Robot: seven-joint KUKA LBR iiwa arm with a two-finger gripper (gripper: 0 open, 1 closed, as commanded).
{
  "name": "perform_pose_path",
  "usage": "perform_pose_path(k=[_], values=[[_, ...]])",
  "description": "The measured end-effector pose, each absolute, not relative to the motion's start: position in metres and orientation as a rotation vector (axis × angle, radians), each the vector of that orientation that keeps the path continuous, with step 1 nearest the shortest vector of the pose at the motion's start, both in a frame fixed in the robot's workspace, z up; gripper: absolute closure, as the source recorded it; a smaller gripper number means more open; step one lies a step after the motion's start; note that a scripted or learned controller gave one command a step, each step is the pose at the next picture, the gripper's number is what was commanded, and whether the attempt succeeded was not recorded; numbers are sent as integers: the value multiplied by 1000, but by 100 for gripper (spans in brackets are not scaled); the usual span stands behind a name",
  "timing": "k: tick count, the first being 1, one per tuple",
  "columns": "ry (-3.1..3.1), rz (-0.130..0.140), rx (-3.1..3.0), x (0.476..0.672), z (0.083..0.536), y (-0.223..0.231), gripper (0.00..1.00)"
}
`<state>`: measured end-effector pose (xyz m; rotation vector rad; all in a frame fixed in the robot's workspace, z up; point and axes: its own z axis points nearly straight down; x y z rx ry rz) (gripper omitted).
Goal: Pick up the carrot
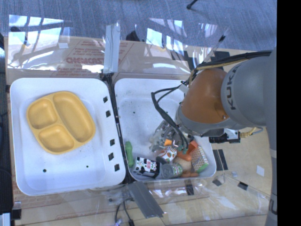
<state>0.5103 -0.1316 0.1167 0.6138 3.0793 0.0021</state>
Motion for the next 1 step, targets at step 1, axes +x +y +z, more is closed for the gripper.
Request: perform_pose_path(k=[1], values=[[2991,3,944,514,144,-145,100]])
